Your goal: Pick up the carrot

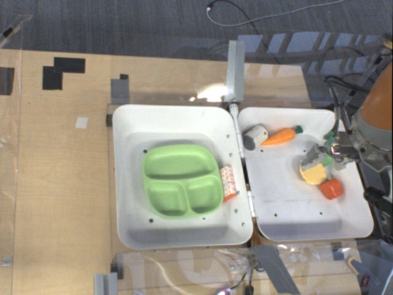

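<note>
The arm (374, 112) is being cut off by the right edge, so little beyond its orange band is being shown. The top of the yellow item (314, 174) is being covered by the gripper (316, 155). The printed packet (228, 182) is being partly hidden beside the green tray (182, 180); its label is being rendered too small to read.

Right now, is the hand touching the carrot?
Apart. The camera view shows the hand over the yellow piece in the right bin, with bare white floor between it and the carrot further up-left.
</note>
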`<state>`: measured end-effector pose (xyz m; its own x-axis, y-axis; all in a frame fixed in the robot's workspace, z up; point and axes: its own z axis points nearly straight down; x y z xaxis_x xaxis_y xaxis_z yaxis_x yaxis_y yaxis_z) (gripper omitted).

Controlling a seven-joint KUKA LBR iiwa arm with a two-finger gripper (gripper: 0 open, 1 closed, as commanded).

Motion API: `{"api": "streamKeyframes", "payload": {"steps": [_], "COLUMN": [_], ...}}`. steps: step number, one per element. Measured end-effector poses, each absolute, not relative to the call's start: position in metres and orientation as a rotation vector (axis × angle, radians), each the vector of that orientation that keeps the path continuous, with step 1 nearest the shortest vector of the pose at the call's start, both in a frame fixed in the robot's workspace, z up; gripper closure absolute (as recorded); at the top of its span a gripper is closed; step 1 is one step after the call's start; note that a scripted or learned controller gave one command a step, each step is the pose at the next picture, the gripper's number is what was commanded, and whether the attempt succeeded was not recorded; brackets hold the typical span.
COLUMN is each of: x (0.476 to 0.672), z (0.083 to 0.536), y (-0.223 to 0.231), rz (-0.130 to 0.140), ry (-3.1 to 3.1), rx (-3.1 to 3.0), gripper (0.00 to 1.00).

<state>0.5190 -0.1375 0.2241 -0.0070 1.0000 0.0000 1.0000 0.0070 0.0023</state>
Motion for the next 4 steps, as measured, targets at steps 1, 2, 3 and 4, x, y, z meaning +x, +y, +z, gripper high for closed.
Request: {"api": "streamKeyframes", "payload": {"steps": [1, 2, 3, 4], "x": [0.511, 0.511, 0.513, 0.513], "z": [0.193, 0.193, 0.204, 0.204], "y": [-0.206, -0.205, -0.205, -0.205], "rz": [0.002, 0.003, 0.007, 0.007], "ry": [2.170, 2.170, 2.170, 2.169], "rx": [2.269, 2.269, 2.263, 2.264], "gripper": [0.00, 0.00, 1.00, 0.00]}}
